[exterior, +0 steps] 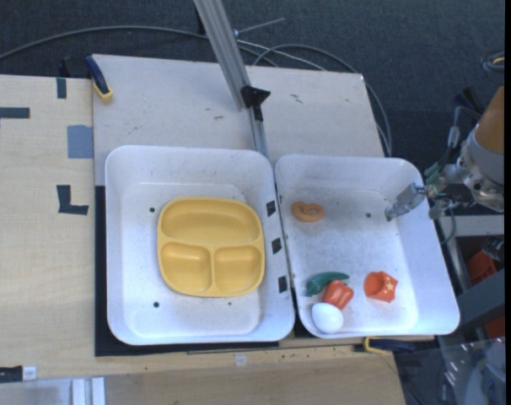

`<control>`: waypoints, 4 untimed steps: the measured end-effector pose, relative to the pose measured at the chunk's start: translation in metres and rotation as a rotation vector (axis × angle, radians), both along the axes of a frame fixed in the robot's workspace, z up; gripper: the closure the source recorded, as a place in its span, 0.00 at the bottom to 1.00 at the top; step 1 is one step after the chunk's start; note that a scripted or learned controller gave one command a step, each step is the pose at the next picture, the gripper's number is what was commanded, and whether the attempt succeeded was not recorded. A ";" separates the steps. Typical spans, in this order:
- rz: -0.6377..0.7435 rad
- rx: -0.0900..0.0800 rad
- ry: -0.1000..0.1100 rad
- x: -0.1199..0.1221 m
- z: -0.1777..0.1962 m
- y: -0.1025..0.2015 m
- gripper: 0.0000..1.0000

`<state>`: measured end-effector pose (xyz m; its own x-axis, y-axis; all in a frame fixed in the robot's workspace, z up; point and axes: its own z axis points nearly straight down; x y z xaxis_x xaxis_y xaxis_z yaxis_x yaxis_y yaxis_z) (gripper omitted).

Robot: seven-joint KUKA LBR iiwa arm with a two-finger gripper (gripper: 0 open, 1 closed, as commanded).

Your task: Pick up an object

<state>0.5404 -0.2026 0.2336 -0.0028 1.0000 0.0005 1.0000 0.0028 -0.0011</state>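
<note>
The gripper [405,199] hangs over the upper right rim of the right bin [431,264], its grey fingers pointing down and toward the camera's left. Whether those fingers are spread or closed cannot be told from this view (they read as one small grey wedge), and nothing is visible between them.

Left of the gripper, on the bin floor and well apart from it, lies a small orange-brown pretzel-shaped toy [307,212]. Below the gripper, toward the near wall of the same bin, sits an orange-red block with a yellow star on it [380,285]. Further to the lower left of the gripper, three items cluster together: a green toy piece [325,280], a red-orange pepper-like toy [339,294] touching it, and a white egg [327,317] just beside the pepper at the bin's near corner.

Far to the gripper's left, past the wall shared by the two bins, the left bin [121,226] holds a yellow divided plate [211,246] lying flat in its middle.

Both bins rest on the table [36,192], and a slanted metal rail [224,42] rises behind them, up and left of the gripper.
</note>
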 end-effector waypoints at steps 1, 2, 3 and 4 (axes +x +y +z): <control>0.000 0.000 0.000 0.000 0.000 0.000 0.00; -0.002 -0.001 0.004 0.001 -0.044 -0.004 0.00; -0.001 0.000 0.005 -0.001 -0.088 -0.002 0.00; -0.001 0.001 0.006 -0.003 -0.142 -0.001 0.00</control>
